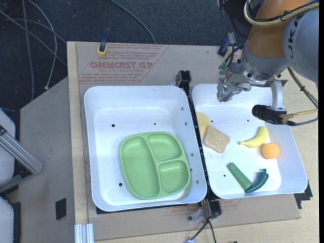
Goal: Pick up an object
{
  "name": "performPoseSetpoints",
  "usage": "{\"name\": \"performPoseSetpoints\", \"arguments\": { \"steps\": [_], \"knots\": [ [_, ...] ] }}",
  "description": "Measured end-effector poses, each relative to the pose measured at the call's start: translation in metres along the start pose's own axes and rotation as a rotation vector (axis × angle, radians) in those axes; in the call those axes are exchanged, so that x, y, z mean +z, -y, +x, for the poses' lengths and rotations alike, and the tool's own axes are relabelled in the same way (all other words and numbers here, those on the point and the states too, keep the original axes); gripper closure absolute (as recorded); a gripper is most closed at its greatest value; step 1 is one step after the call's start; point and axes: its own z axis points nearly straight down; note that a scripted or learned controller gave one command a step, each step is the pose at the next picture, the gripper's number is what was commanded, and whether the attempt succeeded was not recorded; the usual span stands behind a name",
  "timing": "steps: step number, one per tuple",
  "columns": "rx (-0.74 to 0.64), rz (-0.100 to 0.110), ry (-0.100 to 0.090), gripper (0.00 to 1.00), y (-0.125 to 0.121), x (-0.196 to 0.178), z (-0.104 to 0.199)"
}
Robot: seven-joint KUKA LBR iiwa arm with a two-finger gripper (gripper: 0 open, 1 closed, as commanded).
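Arm: grey, with an orange band above the wrist; it reaches in from the right and bends down over the far end of the right bin.
Gripper: points downward above the far left corner of the right bin, near the bin's back rim.
Jaws: too small and blurred to tell whether they are spread or pressed together; I cannot tell.
Cracker: tan square piece, lying nearer the camera than the gripper, close to the bin's left wall and well apart from the gripper.
Yellow slice: just behind the cracker, touching it.
Banana: right of the cracker.
Orange ball: just beside the banana.
Green stick: near the bin's front, touching a teal piece.
Green tray: in the left bin, three compartments.
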Motion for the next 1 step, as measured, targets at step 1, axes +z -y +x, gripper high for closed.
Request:
{"name": "performPoseSetpoints", "arguments": {
  "steps": [1],
  "knots": [
    [-0.002, -0.004, 0.0, 1.0, -0.0133, 0.0042, 0.0586]
  ]
}}
